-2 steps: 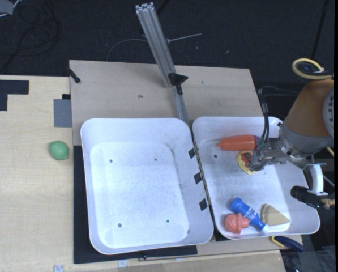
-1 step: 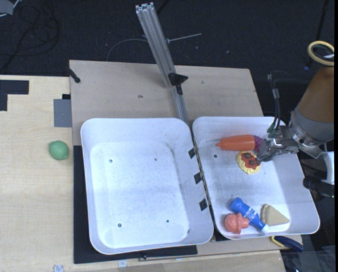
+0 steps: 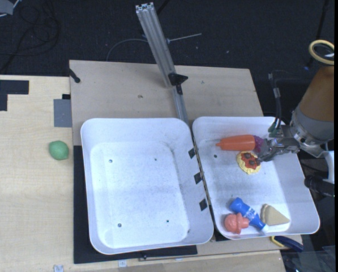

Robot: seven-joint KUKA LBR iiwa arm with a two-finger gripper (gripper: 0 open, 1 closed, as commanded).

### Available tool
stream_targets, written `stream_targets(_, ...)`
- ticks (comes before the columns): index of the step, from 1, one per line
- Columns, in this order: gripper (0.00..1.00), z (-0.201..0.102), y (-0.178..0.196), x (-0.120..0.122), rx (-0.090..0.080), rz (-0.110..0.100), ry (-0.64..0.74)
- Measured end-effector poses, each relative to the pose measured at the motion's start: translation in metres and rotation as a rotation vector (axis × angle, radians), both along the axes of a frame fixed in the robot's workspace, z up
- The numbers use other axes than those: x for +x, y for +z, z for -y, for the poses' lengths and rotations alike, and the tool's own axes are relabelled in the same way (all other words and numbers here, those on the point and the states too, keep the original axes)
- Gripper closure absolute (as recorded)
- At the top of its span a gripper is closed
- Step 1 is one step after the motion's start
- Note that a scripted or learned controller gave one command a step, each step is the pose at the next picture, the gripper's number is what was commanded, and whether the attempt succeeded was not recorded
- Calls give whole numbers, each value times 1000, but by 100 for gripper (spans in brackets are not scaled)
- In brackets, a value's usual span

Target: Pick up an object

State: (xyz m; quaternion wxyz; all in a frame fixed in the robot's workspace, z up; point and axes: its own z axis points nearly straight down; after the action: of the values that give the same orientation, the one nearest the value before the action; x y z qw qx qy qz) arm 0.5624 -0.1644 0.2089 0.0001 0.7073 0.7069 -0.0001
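the claw (image 3: 266,153) sits low over the upper part of the right bin (image 3: 304,222), its tip down among the toys, and whether it is released or clenched i cannot tell — the dark tip blurs into a purplish bit beside it. it seems placed there because two candidates lie close together: an orange carrot-shaped toy (image 3: 236,143) lying on its side at about ten o'clock from the claw, touching or nearly touching the tip, and a small yellow and red round piece (image 3: 249,162) at about seven o'clock, just beside it. nothing is clearly held. further out, toward six o'clock at the bin's near edge, lie a blue piece (image 3: 248,211), a pink-red lump (image 3: 234,223) touching it, and a tan wedge (image 3: 274,215) just to their right — well apart from the claw. the left bin (image 3: 95,132) lies at nine o'clock, and a green ball (image 3: 59,150) rests on the desk (image 3: 21,191) beyond it. the arm (image 3: 319,103) comes in from three o'clock, its orange band above the wrist, bent down and leaning inward so the claw angles toward the bin's middle.
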Motion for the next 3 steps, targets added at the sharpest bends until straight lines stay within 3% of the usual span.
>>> stream_targets(3, 100, -135, 16, -3, 1, 1, 4)
